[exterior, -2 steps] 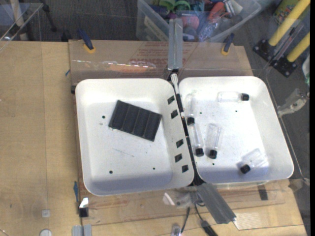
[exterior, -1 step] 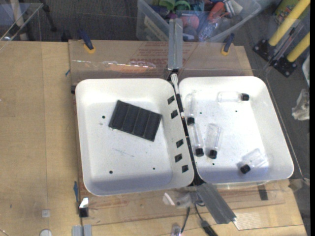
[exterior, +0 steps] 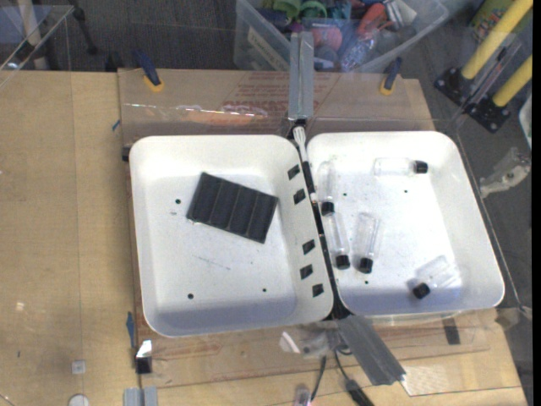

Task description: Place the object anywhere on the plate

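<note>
— Fingers: what are they doing, and have they got anything?

— I cannot tell how far apart they are or whether they hold anything.

— Where is the plate?

— I see the dark ribbed plate [exterior: 232,207] lying flat and slightly askew in the bin on the view's left [exterior: 211,290], with nothing on it.

— And the object?

— I count five clear vials with black caps, all in the other bin [exterior: 439,218]. One vial [exterior: 397,167] lies near the far wall, one [exterior: 326,189] just beside the divider, two [exterior: 339,242] [exterior: 365,242] close together mid-bin, and one [exterior: 429,277] by the near corner. Which is meant, I cannot tell.

— Anything in the way?

— The raised rims where the bins meet, with black tabs [exterior: 306,246] along them, lie between vials and plate. Beyond the bins, a metal bar [exterior: 301,79], two blue clamps [exterior: 150,79] [exterior: 389,83] and a clear tub of toys [exterior: 338,15].
</note>
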Controlling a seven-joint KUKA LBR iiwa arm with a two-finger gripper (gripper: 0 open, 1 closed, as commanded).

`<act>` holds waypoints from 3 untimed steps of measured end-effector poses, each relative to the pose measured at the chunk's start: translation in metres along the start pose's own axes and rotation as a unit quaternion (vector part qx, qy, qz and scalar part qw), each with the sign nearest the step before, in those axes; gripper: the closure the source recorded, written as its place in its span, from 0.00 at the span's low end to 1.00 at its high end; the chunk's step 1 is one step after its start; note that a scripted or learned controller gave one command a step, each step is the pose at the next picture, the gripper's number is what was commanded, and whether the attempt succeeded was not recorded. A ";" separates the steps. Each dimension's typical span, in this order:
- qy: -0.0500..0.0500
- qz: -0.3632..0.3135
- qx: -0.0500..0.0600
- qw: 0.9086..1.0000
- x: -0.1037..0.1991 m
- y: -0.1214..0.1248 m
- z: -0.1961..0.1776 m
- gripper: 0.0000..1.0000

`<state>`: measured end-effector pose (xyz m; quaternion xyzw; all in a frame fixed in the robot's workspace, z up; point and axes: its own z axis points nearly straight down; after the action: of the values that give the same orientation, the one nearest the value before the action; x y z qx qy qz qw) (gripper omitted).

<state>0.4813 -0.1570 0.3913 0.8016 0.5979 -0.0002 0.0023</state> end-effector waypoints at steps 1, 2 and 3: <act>-0.001 0.000 -0.001 1.000 0.000 0.001 -0.010 1.00; -0.001 0.000 -0.001 1.000 0.000 0.001 -0.010 0.00; -0.001 -0.001 -0.002 1.000 0.000 0.002 -0.020 1.00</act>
<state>0.4830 -0.1580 0.4113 0.8013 0.5983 0.0001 0.0045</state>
